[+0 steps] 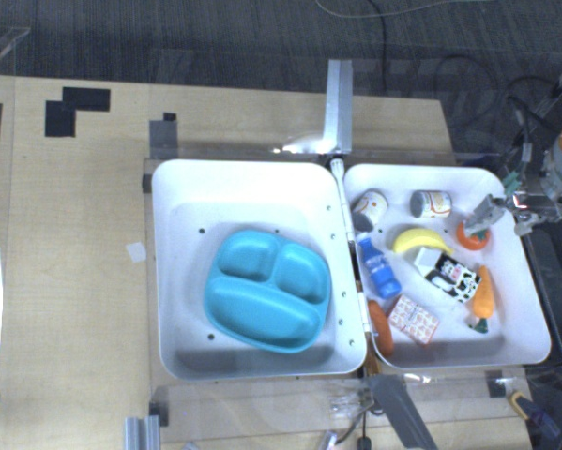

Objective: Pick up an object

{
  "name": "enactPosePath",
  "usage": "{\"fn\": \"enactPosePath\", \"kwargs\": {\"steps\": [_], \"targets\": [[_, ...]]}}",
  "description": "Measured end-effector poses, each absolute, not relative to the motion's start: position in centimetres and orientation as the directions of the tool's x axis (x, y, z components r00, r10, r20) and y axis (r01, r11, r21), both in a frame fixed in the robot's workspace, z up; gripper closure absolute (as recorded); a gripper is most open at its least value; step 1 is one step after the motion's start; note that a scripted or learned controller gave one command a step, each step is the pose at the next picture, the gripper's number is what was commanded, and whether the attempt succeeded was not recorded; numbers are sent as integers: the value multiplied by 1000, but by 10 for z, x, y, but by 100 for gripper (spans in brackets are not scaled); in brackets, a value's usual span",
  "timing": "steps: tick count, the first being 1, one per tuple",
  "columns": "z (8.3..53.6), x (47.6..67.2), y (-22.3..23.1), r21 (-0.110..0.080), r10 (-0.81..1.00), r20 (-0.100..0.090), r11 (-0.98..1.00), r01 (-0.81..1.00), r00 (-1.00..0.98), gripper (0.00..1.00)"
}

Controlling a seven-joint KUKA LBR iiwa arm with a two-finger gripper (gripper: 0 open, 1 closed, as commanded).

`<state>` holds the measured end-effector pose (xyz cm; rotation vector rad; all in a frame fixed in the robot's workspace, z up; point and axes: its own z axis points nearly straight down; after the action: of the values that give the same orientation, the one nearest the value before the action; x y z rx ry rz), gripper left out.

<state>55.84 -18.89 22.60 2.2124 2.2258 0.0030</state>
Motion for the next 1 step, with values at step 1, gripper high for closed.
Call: {"fn": "enactPosePath", "kwargs": {"steps": [1], "targets": [[99,602,-205,8,989,-4,146,989,-146,0]]}}
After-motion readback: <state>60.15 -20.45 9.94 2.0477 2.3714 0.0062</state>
